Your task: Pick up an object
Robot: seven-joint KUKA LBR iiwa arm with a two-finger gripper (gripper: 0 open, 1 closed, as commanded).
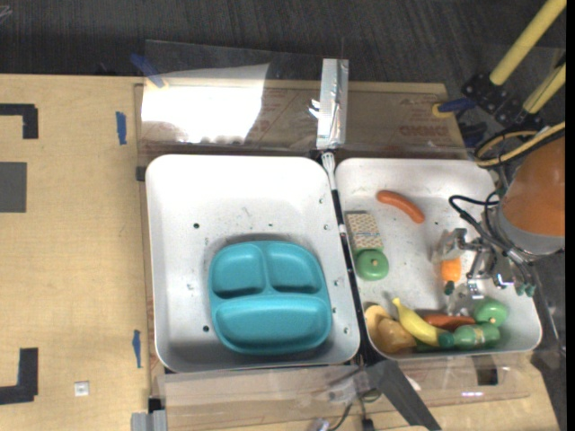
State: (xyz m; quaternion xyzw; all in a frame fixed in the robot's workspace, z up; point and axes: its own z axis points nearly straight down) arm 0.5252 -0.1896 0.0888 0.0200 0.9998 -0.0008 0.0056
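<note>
Overhead, two white bins (171, 241) on a cardboard-topped bench (72, 268); gripper (472, 272), over the right bin's clutter, grip state indiscernible.

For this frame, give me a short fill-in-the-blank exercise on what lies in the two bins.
1. The teal divided tray lies in the ____ bin.
2. The banana in the right bin is coloured ____.
3. The gripper hangs over the ____ bin.
4. The sausage is ____ the camera than the banana.

Missing words: left; yellow; right; farther from
</note>
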